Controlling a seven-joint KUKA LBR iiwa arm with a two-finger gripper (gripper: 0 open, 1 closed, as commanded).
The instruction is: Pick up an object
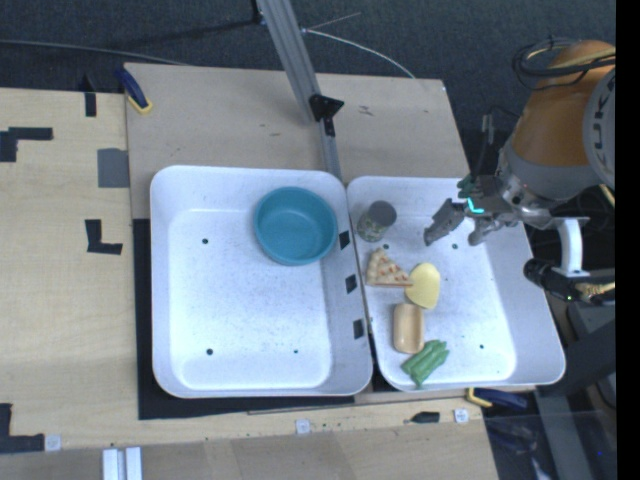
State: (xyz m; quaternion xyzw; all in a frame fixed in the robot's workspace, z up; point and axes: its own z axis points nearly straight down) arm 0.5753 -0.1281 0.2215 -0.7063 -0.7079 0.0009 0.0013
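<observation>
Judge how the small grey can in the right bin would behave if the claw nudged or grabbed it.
The grey can stands upright on its end, so a sideways nudge would probably tip it, then let it roll. It looks rigid and likely light. Its round wall may slip between fingers unless squeezed squarely.

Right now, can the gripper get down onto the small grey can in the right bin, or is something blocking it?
Probably yes. The gripper hangs over the right bin, just right of the grey can, with bare bin floor between them. The pizza slice lies apart below the can; the bin wall close on its left may crowd one finger.
</observation>
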